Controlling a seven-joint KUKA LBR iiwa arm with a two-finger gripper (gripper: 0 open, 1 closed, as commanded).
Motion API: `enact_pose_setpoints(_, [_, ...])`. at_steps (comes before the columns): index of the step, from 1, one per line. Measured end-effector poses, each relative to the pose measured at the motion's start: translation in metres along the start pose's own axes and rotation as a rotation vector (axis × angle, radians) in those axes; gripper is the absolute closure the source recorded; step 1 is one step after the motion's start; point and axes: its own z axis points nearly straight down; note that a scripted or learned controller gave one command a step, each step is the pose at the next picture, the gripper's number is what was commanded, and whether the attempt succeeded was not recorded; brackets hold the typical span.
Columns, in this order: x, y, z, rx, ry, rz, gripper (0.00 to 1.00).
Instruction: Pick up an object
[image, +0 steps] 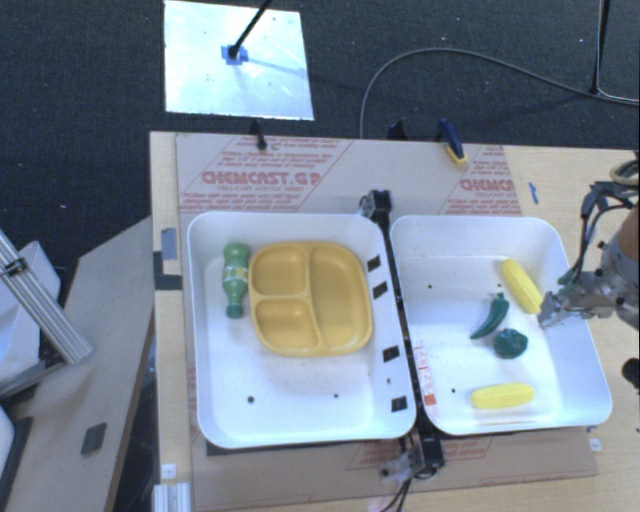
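While I watch from the overhead camera: the arm comes in from the right, over the right bin's (575, 255) far edge.
Gripper (553, 313): low at that bin's right side; I cannot tell its state.
Corn cob (520, 284): just left of the gripper, lying tilted, not held.
Green pepper (491, 316): left of the cob.
Dark green lump (510, 343): below the pepper.
Yellow piece (502, 397): near the front wall.
Left bin (200, 300): yellow divided plate (309, 299), green bottle (235, 279) beside it.
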Motion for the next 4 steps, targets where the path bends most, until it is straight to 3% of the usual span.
enact_pose_setpoints(1, [0.004, 0.006, -0.045, 0.002, 0.001, -0.001, 1.00])
enact_pose_setpoints(2, [0.004, 0.007, -0.067, 0.003, 0.001, -0.001, 1.00])
enact_pose_setpoints(4, [0.112, 0.038, -0.052, 0.006, 0.005, -0.007, 1.00])
